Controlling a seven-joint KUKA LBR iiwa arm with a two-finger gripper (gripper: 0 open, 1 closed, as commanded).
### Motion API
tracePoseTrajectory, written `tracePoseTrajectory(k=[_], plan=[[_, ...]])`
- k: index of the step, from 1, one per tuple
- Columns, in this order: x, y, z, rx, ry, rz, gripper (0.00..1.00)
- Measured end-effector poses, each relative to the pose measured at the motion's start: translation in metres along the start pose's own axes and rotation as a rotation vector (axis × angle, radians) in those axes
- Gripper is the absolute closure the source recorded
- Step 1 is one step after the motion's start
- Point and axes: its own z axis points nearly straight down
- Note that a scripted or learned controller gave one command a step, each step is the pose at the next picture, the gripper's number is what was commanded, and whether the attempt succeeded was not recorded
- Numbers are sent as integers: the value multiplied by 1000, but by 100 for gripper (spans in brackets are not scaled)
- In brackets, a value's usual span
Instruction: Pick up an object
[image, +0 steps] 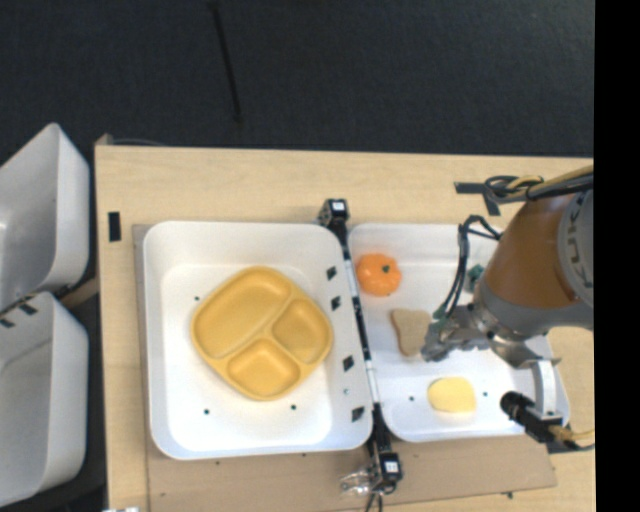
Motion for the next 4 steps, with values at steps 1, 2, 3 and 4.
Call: tracePoseTrajectory(k=[1, 2, 3, 4], plan=[[-11, 6, -56, -2, -1, 1, 100], [-12, 8, -98, -1, 0, 0, 100], [41, 22, -106, 3, 2, -5, 100], [88, 32, -110, 4, 2, -4, 100]])
